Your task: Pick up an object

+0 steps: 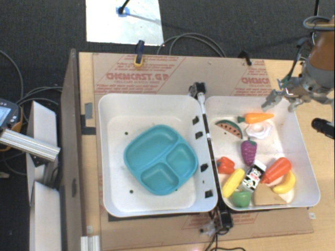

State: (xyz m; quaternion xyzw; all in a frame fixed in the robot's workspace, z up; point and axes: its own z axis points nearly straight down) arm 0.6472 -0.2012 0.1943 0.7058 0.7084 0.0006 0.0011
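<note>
one blue plate (160,159) in left bin (115,140), about nine toy foods in right bin (303,156), tool (281,99) spread open, empty, above its far corner

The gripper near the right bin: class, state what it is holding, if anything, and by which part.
Nothing is held. The gripper hangs open above the right bin's far corner, with no object between its fingers.
</note>
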